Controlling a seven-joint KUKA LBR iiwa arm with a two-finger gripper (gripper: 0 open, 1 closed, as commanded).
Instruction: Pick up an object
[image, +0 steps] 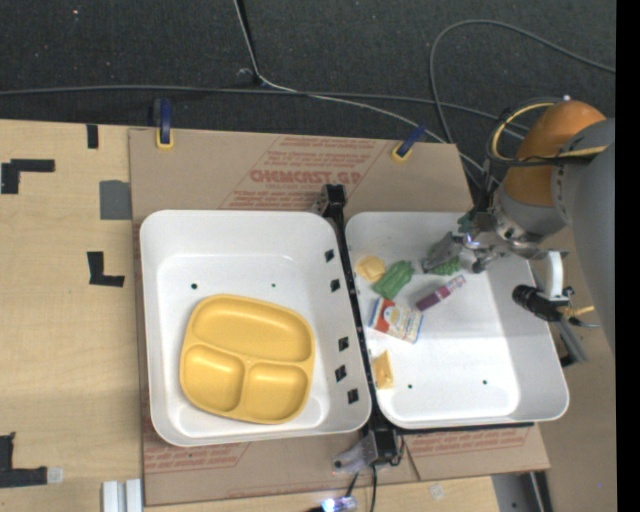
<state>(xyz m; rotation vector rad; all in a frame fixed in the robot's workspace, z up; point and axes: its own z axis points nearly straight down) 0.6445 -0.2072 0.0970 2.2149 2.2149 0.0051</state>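
My gripper (452, 256) hangs over the upper middle of the right bin (505, 375), reaching in from the right. Just below it lies a purple marker-like object (440, 294). A green object (394, 279) lies to its left, with a small yellow piece (371, 268) beside it. A small red, white and yellow packet (397, 321) lies below those. Another yellow piece (383, 369) rests near the bin's left wall. Nothing shows between the fingers.
The left bin (165, 260) holds a yellow divided tray (246, 357). Black clips run along the divider (343, 300) between the bins. Cables cross the dark surface behind the bench. The arm's orange band (555, 140) sits at the right.
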